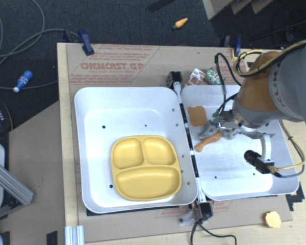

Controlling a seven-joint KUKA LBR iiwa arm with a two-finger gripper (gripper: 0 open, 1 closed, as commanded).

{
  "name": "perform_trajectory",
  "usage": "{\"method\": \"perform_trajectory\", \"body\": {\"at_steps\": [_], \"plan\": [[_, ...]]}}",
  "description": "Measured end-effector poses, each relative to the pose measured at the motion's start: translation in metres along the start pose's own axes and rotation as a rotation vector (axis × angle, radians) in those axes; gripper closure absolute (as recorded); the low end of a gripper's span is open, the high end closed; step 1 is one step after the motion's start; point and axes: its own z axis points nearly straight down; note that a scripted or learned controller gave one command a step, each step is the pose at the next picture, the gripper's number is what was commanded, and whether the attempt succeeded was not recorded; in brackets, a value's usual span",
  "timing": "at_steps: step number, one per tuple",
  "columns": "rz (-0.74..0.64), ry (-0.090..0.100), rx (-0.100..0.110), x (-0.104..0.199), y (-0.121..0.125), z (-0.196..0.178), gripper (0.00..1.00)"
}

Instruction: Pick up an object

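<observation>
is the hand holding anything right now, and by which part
Cannot be told. The hand is down in the right bin at the orange stick-shaped piece, touching or just above its upper end.

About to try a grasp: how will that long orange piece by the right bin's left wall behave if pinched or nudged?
The orange piece looks thin and elongated, so probably light and apt to swivel if nudged off-centre. It lies flat against the right bin floor, so the end effector may skid over it.

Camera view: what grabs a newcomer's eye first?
The yellow divided tray sitting alone in the left bin. Next, the grey arm with its orange band over the right bin, its gripper down by an orange carrot-like piece and a brown slice.
</observation>
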Motion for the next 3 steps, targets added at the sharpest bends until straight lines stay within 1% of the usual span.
{"method": "perform_trajectory", "body": {"at_steps": [1, 2, 3], "plan": [[-0.003, -0.002, -0.009, -0.004, 0.026, -0.001, 0.00], [-0.001, 0.000, -0.002, 0.004, -0.002, -0.001, 0.00], [-0.001, 0.000, -0.006, 0.004, 0.000, -0.011, 1.00]]}}
